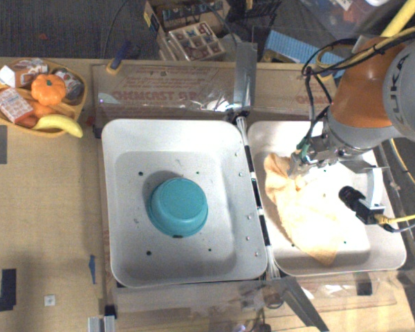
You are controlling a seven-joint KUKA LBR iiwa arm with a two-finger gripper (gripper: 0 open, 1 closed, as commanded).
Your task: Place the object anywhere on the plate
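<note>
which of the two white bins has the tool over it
The right bin, the one holding the pale yellow cloth. The tool is over the cloth's upper edge there. The left bin holds a teal plate.

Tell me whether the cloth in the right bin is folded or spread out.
Mostly spread. The cream cloth lies loose and rumpled over the right bin's floor, its upper corner bunched beneath the tool. No neat fold shows.
</note>
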